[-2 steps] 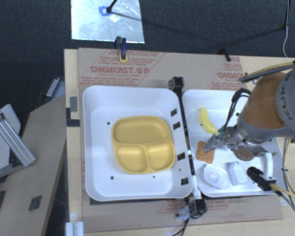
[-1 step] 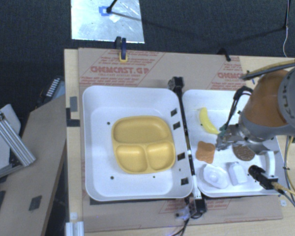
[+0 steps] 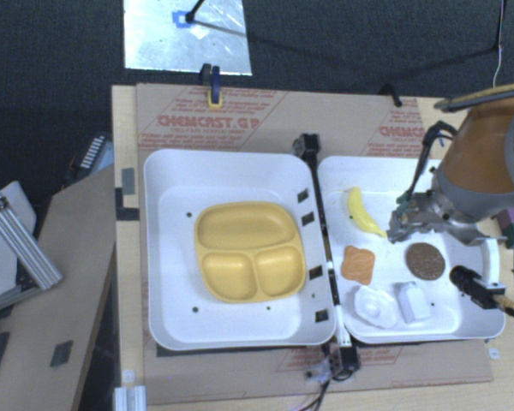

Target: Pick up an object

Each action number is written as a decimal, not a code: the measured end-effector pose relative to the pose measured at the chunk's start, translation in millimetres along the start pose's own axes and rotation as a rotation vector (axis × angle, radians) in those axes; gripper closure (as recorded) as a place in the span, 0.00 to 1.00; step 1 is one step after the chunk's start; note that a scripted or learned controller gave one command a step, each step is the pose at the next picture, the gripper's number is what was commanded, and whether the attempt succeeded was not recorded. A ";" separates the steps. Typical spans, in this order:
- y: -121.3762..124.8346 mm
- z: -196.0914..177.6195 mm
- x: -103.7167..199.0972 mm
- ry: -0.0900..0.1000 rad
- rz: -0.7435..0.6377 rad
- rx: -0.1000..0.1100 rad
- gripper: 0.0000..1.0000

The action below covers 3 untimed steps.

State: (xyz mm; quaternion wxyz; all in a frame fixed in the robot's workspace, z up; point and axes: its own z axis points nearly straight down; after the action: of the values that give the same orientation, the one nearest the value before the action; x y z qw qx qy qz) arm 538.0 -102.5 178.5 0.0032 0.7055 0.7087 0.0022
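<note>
Left bin (image 3: 167, 229) holds the yellow tray (image 3: 244, 251); right bin (image 3: 471, 319) holds my targets; my gripper (image 3: 400, 228) hangs beside the banana (image 3: 361, 211), its grip state I cannot tell; cookie (image 3: 426, 261) just below; crowding risks a nudge, not a grasp.

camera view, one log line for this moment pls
gripper: low in right bin | beside: banana | held: nothing seen | left bin: yellow tray
</note>
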 end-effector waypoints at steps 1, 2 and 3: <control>-1.4 -43.5 -0.7 0.000 0.000 0.002 1.00; 3.8 -87.7 1.8 0.000 0.000 0.001 1.00; -3.1 -91.7 55.8 0.003 -0.005 0.006 1.00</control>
State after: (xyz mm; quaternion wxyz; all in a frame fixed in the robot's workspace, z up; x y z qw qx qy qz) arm 534.0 -46.6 270.1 0.0002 0.7036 0.7106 0.0012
